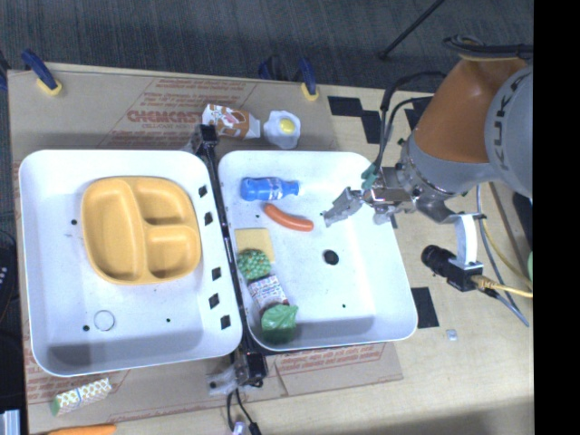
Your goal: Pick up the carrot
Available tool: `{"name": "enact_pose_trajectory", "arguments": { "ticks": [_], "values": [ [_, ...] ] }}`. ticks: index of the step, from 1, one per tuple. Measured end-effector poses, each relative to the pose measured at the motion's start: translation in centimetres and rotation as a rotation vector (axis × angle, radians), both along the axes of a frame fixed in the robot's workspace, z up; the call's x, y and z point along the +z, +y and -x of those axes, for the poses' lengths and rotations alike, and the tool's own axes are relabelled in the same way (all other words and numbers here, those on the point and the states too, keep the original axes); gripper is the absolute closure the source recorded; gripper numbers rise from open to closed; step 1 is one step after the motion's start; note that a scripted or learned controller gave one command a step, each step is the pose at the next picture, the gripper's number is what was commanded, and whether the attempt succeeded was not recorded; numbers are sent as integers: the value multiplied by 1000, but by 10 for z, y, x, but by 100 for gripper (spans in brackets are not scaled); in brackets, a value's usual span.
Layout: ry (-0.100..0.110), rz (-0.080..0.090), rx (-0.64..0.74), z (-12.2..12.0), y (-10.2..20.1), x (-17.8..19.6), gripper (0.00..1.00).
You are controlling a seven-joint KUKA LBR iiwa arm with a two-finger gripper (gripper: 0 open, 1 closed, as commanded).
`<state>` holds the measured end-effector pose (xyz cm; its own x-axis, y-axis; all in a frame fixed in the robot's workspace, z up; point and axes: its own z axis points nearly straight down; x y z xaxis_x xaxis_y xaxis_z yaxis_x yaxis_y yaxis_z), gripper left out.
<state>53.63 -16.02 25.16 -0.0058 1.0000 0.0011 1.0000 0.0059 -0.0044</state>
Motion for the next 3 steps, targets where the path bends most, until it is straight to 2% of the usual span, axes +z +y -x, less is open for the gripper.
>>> {"name": "enact_pose_trajectory", "arguments": {
  "ticks": [1,2,3],
  "values": [
    [-1,0,-55,-47,55,-160,0],
    [-4,1,61,-96,82,-55,0],
    [0,0,105,-49,66,-160,0]
  ]
}}
